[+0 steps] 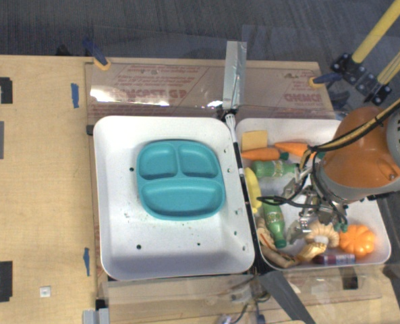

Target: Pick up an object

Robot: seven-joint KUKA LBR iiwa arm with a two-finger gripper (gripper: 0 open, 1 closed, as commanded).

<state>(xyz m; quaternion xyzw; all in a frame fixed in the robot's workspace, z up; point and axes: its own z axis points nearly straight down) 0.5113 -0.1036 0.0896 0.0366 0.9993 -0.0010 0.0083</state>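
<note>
The right bin (382, 211) holds a heap of toy food: a yellow block (255, 140), an orange carrot (262, 154), a pale green bottle (275, 169), a yellow banana (252, 186), a dark green bottle (274, 223), a beige pretzel-like piece (319, 237), an orange pumpkin (358, 240) and a purple piece (334, 258). My gripper (313, 216) is low in this bin, just above the beige piece and left of the pumpkin. The orange wrist band (358, 155) and cables hide much of it.
The left bin (112, 201) carries a teal divided plate (180, 179) in its middle. A metal strip (234, 73) stands behind the ridge between the bins. Wooden bench lies to the left. Yellow poles with black clamps (359, 75) stand at the upper right.
</note>
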